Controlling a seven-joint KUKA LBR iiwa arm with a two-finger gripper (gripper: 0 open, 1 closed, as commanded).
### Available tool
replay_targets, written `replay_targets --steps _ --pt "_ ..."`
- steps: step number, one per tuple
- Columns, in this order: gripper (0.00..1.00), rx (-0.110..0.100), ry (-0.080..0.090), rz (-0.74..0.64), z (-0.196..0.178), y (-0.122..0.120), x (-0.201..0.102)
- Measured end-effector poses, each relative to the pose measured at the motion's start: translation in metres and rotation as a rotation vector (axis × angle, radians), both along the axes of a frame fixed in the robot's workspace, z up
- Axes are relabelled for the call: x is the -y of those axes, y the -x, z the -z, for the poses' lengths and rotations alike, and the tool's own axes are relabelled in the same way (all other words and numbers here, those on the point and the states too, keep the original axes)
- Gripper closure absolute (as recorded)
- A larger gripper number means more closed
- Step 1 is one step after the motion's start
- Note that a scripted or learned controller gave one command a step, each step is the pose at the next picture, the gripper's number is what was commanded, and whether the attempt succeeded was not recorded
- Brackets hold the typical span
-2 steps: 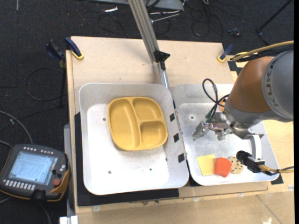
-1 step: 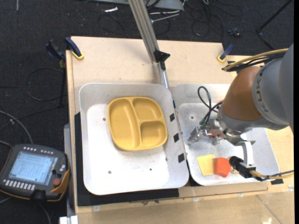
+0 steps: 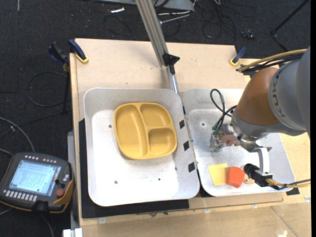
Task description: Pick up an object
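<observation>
Yellow tray [image 3: 145, 131]: moulded plastic by the look of it, three compartments, lying flat and slightly turned near the middle of the left bin [image 3: 98, 181]. Judged stiff, light and smooth; the raised outer rim is the only place two fingers could close on it, and it would likely tip when lifted by one edge.
Yellow flat piece [image 3: 217, 174]: lies in the right bin [image 3: 281, 157], near its front edge. Judged thin and light, sitting low against the floor, so there is little height to take hold of.
Orange-red block [image 3: 235, 177]: lies in the right bin, touching the right side of the yellow flat piece. Judged small, light and rigid; whether it is hard or slightly soft cannot be told. It stands taller than its neighbour, so pinching across its two opposite sides is judged the most dependable hold here.
Gripper [image 3: 219, 141]: sits low over the right bin, behind the two small objects and apart from both. Whether the tool is spread or pressed together cannot be told, as the wrist and cables cover it. Nothing can be seen held in it.
Arm [image 3: 276, 102]: enters from the right and hangs above the right bin.
Count, bins: two.
Count, trays: one.
Count, small objects in right bin: two.
Count, objects available to pick: three.
</observation>
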State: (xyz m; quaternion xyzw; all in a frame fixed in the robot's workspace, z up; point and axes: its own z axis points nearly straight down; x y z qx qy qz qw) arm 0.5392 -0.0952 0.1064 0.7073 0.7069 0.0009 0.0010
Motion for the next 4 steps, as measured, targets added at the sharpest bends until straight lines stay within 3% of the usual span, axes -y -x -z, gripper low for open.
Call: replay_targets --steps 2,4 --pt "1.00 0.004 0.001 -0.004 -0.115 -0.002 0.006" --pt "1.00 -0.001 -0.002 -0.010 -0.129 0.005 -0.102"
